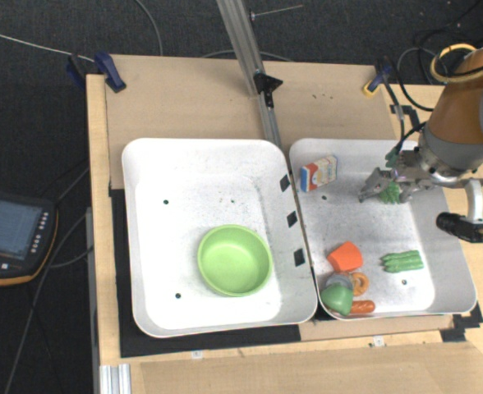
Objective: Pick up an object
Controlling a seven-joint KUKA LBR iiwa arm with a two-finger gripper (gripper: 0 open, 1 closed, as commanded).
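Small green object (390,192) lodged between the fingers of the hand (381,189), clamped there in the upper part of the right bin (447,290). Within that bin: one white-and-red carton (318,172) left of the hand, one green ridged piece (402,261) below it, one orange block (345,256), a small pile at the bottom edge. One green bowl (234,259) in the left bin (143,179). Two bins on the desk (184,97).

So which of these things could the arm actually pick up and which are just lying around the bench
For the job:
gripper, over the right bin
small carton
orange block
green toy
green bowl
toy pile at the near edge

Just lying about:
handheld controller
blue clamps
metal pole
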